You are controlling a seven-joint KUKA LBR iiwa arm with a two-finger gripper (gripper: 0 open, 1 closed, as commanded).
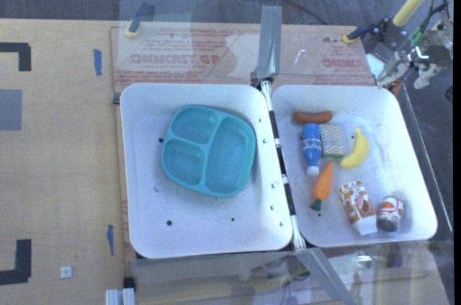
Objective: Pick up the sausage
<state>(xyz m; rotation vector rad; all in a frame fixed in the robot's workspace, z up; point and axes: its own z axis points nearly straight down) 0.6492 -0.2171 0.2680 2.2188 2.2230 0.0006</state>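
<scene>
— Pale wooden bench (57, 174) underneath, two shallow white plastic bins side by side on it. What does the left bin (140, 224) hold?

— One turquoise plastic plate with three compartments (209, 150), lying flat near the middle.

— And the right bin (421, 213)?

— A patterned carton cup (356, 206) on its side, a red-and-white can (390, 213) just beside it, a blue-and-white bottle (311, 147), a yellow banana (356, 149), an orange carrot (323, 184), a small speckled box (332, 140).

— The sausage?

— Small reddish-brown sausage (312, 117), lying near the far rim, just beyond the bottle's blue end.

— The gripper?

— Grey two-finger gripper (403, 69) hangs outside the right bin's far right corner, well apart from the sausage. Whether its fingers are spread or closed, I cannot tell.
</scene>
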